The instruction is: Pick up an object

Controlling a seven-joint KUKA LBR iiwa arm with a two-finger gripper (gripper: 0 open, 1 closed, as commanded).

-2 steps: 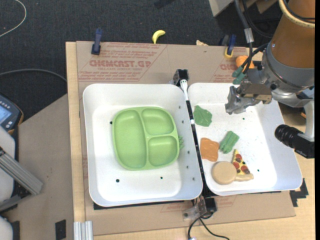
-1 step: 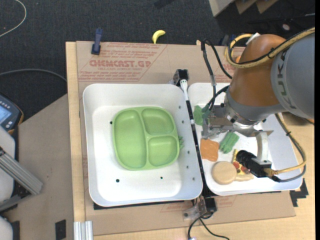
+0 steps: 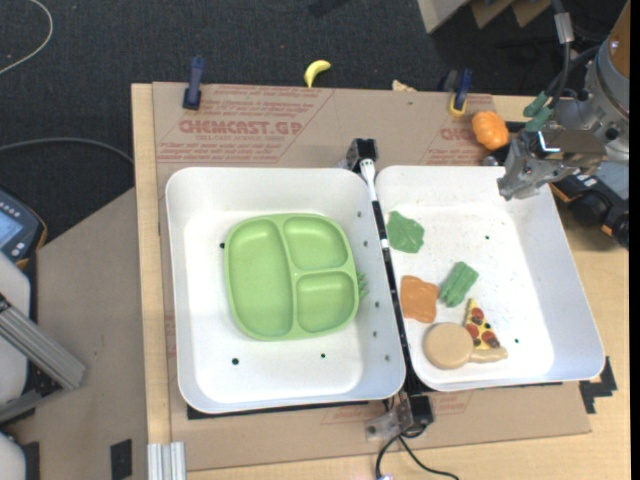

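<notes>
Lying under everything: dark carpet floor, a white cable curling across it, a brown cardboard sheet covering the wooden tabletop.

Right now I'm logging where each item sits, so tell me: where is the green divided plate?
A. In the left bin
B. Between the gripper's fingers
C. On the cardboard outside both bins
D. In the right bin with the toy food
A. The green divided plate lies flat inside the left bin, while the toy pizza slice and the other food pieces lie in the right bin.
</notes>
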